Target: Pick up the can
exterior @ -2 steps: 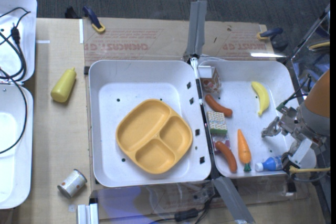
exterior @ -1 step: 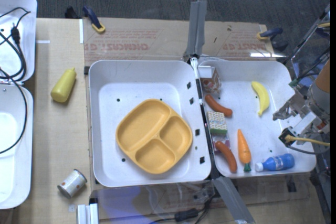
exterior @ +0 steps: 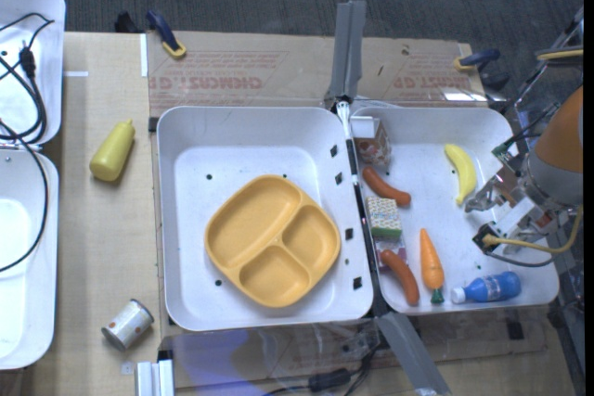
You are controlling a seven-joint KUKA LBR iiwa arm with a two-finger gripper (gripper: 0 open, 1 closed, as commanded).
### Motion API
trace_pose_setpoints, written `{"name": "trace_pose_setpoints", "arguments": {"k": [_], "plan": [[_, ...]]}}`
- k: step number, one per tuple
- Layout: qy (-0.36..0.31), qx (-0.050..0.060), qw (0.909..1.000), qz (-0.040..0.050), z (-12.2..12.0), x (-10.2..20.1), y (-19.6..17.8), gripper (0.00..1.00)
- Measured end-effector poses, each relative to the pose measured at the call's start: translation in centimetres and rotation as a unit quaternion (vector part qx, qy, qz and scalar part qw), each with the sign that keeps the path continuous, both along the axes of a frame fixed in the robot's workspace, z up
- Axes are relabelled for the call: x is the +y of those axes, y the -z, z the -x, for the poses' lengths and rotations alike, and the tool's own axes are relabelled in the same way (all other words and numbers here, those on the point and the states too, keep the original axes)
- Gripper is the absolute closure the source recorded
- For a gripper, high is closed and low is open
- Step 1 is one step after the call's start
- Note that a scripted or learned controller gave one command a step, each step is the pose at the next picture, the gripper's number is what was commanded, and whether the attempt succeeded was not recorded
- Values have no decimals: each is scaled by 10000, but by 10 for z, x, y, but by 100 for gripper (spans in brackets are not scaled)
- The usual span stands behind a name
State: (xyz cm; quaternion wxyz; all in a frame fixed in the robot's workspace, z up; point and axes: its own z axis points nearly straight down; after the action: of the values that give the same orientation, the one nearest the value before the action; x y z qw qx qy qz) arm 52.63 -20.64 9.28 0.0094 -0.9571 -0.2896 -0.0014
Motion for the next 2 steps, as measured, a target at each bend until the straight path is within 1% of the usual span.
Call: {"name": "trace_pose_setpoints", "arguments": {"k": [1, 2], "plan": [[672, -104, 9977, 26, 37, -4, -4, 0], [682, -36, 9977, 51, 42, -7, -10, 100]]}}
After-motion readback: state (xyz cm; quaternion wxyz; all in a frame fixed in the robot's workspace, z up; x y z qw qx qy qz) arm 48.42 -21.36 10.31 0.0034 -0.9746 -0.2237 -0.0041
